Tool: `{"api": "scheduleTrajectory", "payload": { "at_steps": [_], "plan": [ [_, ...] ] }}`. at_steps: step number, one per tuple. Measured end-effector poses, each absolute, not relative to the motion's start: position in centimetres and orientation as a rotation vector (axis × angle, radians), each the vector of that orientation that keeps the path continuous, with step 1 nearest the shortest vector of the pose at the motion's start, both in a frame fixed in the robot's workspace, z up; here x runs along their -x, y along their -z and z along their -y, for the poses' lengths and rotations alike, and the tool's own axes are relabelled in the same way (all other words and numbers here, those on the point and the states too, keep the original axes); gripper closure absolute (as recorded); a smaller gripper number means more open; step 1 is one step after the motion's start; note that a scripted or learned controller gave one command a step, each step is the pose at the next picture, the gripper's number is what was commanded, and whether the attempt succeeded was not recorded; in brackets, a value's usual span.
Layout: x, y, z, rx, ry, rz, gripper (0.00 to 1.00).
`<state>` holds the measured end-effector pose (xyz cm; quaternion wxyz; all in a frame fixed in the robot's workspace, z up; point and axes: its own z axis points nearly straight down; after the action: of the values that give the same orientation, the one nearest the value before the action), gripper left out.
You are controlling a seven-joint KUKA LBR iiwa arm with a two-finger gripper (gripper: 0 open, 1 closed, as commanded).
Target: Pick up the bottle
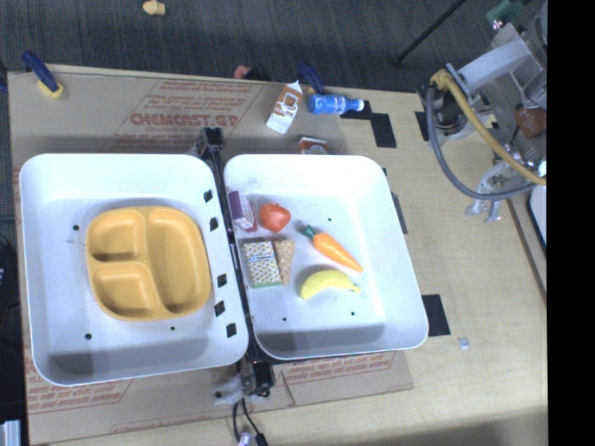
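While the arm is hanging over the far right side of the tabletop, grey parts and cables are crowding around it, so I cannot tell if the gripper is open or shut, or if it is holding anything.

The bottle is lying on its side on the tabletop, outside both bins. It is blue with a pale cap, and it is sitting just past the far edge of the right bin. A little carton is lying near it, on its left.

Inside the right bin, a tomato, a carrot, a banana and a small box are sitting close together. A purple thing is lying beside the tomato; I cannot tell what it is.

A yellow plate with three parts is sitting in the left bin.
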<state>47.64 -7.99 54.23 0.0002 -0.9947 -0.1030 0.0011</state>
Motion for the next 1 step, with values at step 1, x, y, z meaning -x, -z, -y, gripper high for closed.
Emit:
{"api": "scheduleTrajectory", "payload": {
  "at_steps": [1],
  "plan": [
    [-47.69,-55.30,7.97,3.126,-0.003,0.328,1.00]
  ]
}}
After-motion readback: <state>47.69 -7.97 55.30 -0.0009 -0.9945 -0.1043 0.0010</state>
